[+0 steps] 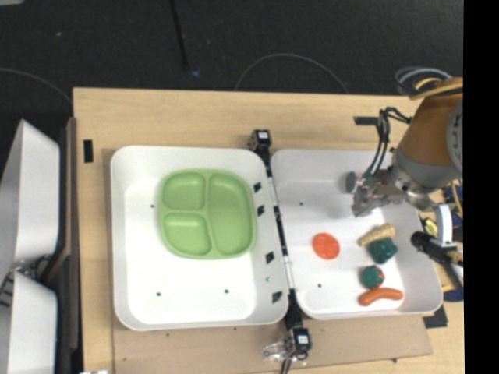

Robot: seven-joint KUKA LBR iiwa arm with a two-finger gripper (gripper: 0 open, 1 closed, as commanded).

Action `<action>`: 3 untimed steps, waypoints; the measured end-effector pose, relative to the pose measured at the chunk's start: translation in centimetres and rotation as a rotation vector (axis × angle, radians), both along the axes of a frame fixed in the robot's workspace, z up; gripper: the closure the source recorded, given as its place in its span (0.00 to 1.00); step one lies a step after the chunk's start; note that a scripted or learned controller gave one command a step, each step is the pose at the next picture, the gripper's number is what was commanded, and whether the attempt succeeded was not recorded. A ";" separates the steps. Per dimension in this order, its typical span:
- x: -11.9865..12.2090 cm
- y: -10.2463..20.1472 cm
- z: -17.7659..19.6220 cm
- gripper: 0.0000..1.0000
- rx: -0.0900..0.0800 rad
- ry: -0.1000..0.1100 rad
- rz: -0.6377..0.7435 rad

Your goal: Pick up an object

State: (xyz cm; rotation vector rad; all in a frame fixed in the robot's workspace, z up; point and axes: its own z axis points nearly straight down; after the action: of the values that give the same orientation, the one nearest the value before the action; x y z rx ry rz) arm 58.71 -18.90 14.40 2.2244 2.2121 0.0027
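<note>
No text, label, brand name, number or sign can be read anywhere in the camera view. The two white bins (187, 310), the green divided plate (208, 213) and the wooden tabletop (156, 115) are seen to carry no legible markings. Small dark marks along the bin edges are too small and blurred to be made out as writing.

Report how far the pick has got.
Done: the gripper is over the right bin. In hand: nothing visible between its fingers. Left: every object lies loose, namely the orange disc, tan piece, two green pieces and orange sausage.
</note>
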 end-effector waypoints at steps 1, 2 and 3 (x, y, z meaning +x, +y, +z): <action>-0.5 0.0 4.6 1.00 0.000 -0.001 0.001; -0.3 -0.2 8.4 1.00 0.000 -0.002 0.008; 1.6 4.9 7.7 1.00 0.002 0.002 0.012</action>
State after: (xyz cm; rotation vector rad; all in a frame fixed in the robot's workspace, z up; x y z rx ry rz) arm 60.35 -13.97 22.10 2.2126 2.2278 0.0036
